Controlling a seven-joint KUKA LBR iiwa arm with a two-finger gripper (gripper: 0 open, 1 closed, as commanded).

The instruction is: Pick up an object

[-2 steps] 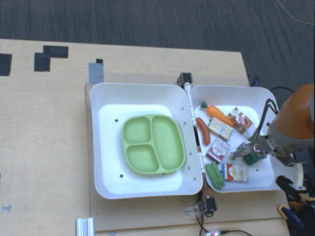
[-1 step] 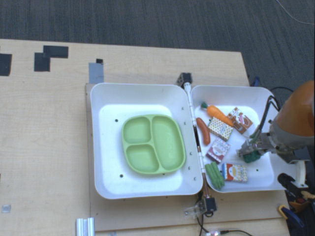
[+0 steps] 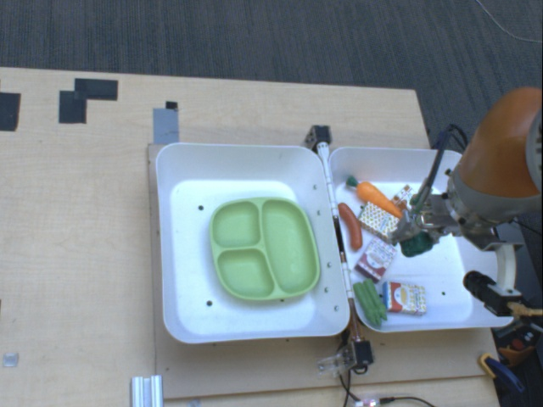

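My gripper (image 3: 411, 227) hangs over the middle of the right bin (image 3: 441, 164), among the objects there. A dark green rounded object (image 3: 418, 245) sits right at the gripper's lower tip; I cannot see whether it is gripped. To the gripper's left lie an orange carrot (image 3: 376, 197), a red sausage (image 3: 349, 225) and a patterned packet (image 3: 377, 220). A maroon and white packet (image 3: 376, 259) lies below them. A green vegetable (image 3: 370, 302) and a small colourful box (image 3: 405, 298) lie near the bin's front edge.
The left bin (image 3: 182, 261) holds a light green divided plate (image 3: 264, 248). The arm's grey and orange body (image 3: 505, 155) covers the right bin's far right side. The ridge between the bins (image 3: 331, 219) runs close to the sausage.
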